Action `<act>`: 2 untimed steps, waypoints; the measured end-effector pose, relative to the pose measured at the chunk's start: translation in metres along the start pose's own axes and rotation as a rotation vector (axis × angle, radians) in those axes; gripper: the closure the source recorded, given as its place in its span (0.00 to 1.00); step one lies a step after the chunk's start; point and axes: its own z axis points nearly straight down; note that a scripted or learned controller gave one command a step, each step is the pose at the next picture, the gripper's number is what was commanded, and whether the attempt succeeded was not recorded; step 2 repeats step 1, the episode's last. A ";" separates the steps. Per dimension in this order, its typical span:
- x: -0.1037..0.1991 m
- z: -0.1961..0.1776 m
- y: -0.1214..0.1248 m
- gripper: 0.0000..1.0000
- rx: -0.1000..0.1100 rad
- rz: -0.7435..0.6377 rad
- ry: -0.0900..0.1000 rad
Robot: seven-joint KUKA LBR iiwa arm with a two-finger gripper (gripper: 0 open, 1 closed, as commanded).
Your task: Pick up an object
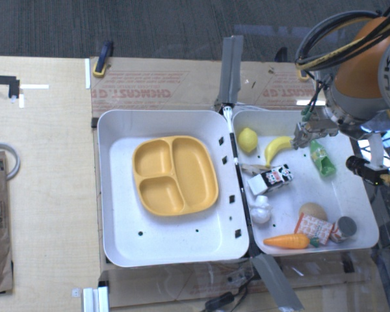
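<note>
We see a pale wooden table [39, 194] against dark carpet, bearing two white bins; the left bin [110, 174] holds a yellow divided plate [175, 174]. In the right bin [357, 194], the end effector [303, 137] hovers just beside a banana [277, 148] at its 8 o'clock; we cannot tell its opening

A yellow banana [277, 149] lies curved in the right bin, beside a lemon [247, 140]; a green bottle [322, 160] lies just right of it.
</note>
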 end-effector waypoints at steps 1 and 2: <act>-0.017 -0.017 -0.048 1.00 0.001 -0.307 0.001; -0.017 -0.017 -0.048 1.00 0.001 -0.307 0.001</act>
